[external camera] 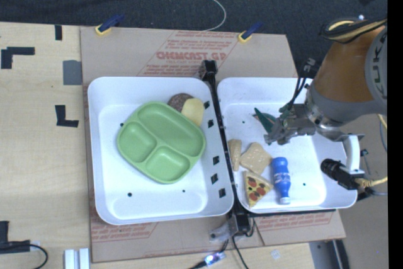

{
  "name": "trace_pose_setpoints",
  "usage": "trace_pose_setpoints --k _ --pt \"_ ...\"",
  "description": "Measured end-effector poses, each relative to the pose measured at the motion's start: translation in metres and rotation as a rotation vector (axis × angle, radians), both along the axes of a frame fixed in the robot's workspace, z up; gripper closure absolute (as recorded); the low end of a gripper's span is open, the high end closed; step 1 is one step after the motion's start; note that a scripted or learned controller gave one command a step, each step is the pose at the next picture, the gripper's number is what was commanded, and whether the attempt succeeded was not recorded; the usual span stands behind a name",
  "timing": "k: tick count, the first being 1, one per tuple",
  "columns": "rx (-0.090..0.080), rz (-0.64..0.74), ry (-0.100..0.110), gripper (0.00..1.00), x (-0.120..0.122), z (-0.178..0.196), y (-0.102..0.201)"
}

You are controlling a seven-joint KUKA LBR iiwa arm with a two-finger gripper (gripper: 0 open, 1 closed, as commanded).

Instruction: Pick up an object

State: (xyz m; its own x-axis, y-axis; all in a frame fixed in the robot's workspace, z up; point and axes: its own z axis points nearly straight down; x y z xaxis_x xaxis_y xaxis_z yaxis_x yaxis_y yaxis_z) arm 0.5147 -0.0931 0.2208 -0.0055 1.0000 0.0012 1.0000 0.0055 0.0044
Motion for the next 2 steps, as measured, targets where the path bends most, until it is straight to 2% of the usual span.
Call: trace_pose_setpoints --k 1,2 --pt "0.0 0.002 -0.001 1.0 -0.027 0.078 0.05" --pt "0.003 0.008 -0.011 1.0 -0.03 0.216 0.142"
